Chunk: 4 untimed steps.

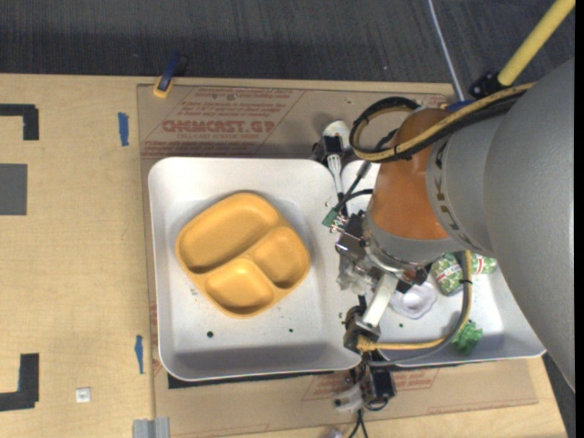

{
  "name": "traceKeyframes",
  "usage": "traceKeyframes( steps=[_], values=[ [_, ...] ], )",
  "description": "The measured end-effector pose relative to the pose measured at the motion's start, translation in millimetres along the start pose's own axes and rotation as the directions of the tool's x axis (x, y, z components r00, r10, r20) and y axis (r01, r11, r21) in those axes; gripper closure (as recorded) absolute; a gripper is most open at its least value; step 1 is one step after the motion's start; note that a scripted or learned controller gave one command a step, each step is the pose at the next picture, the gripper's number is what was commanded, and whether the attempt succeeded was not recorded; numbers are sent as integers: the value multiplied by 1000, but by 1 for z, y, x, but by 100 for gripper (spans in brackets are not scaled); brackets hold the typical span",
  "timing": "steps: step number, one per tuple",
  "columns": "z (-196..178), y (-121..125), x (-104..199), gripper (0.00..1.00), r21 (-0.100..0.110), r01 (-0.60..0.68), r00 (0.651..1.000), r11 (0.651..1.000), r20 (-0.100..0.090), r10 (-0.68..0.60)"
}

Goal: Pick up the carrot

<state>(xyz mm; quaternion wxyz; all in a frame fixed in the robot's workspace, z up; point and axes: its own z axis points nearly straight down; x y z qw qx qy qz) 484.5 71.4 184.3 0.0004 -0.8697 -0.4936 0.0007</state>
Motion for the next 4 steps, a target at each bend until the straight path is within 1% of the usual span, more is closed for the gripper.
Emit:
traceKeyframes(
  steps=[1, 2, 3, 4],
  values=[
    [-63, -15, 15, 100, 0, -323, 947, 947, -1, 323],
    [-13, -55, 83, 100, 3, -503, 864, 864, 3, 503],
    [-111, -2, 48, 100, -1, -582, 813, 813, -1, 582],
    [-14, -34, 45, 100, 2, -622, 783, 783, 2, 622]
  ],
)
